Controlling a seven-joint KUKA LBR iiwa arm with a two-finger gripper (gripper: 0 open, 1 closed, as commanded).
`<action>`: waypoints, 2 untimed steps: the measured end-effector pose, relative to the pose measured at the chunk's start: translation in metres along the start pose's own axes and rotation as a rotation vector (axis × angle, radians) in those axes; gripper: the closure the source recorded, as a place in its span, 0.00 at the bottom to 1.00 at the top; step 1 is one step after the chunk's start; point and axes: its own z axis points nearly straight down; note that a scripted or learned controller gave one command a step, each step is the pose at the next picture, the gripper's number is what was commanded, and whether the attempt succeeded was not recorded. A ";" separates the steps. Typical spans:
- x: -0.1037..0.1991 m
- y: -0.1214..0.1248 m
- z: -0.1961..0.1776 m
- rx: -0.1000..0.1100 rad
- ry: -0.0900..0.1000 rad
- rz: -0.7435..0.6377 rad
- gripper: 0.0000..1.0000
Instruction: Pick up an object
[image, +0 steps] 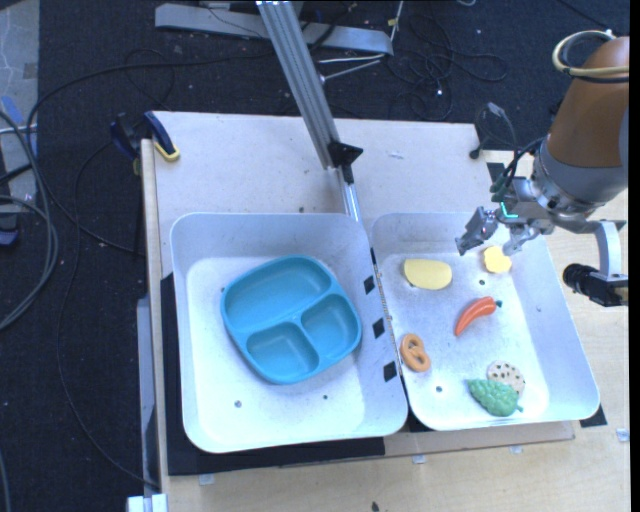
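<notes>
Small yellow piece (497, 261) lay at the upper right of the right bin (570, 345), just beside the gripper (497, 232) at about its 6 o'clock, fingers spread and holding nothing; the yellow oval (427, 274) sat farther off, toward 8 o'clock.

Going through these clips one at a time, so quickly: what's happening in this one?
A grey and orange robot arm reaches in from the right over the right bin, its pincer hanging above the bin's far end, close to a small yellow piece. Nothing shows between its fingers. Also lying in that bin are a yellow oval, an orange carrot-like piece, a pretzel, a cookie and a green item. The left bin holds a blue divided tray.
</notes>
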 end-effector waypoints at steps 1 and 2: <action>0.000 0.000 -0.001 -0.002 0.000 0.000 0.00; 0.002 0.007 0.045 0.002 0.000 0.000 0.00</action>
